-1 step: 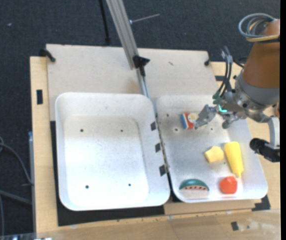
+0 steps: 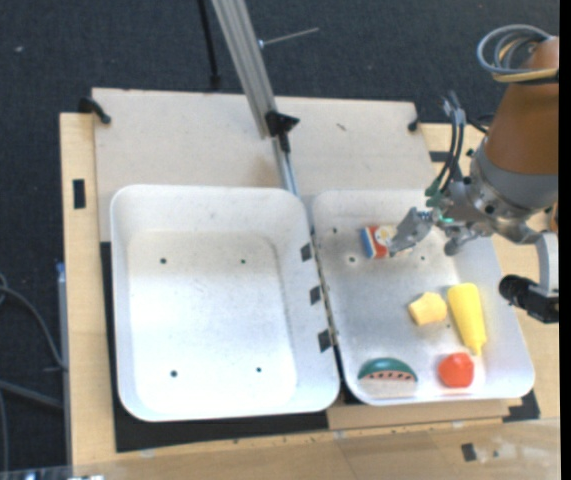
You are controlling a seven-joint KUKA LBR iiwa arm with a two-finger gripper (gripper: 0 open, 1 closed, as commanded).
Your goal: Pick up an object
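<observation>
Camera view: fixed high vantage, slanted down over a tan surface (image 2: 195, 138) carrying two shallow white bins side by side.
Left bin (image 2: 215, 303): white tray with rounded corners; a few small dark dots on its floor.
Right bin (image 2: 365, 298): white tray touching the left one along a shared seam with small dark clips; it holds all the loose items.
Arm (image 2: 520, 138): grey body with an orange band above the wrist, reaching in from the right over the right bin's far right corner.
Jaws (image 2: 405, 234): low over the upper part of the right bin, tips just beside the small can; whether they are wide or narrow cannot be told, and nothing is visibly held between them.
Small can (image 2: 373, 240): lying on its side with a red, white and blue label, in the upper middle of the right bin, touching or nearly touching the jaw tips on its right.
Yellow block (image 2: 427, 309): pale yellow chunk at the bin's centre right, just beside the corn cob.
Corn cob (image 2: 467, 315): bright yellow, lying lengthwise, right of the block.
Tomato (image 2: 455, 369): round, red-orange, near the front right corner.
Watermelon slice (image 2: 386, 373): half-round with a green rind, against the front wall, left of the tomato.
Metal rail (image 2: 245, 58): slanted aluminium strut rising from behind the bins' seam toward the upper left.
</observation>
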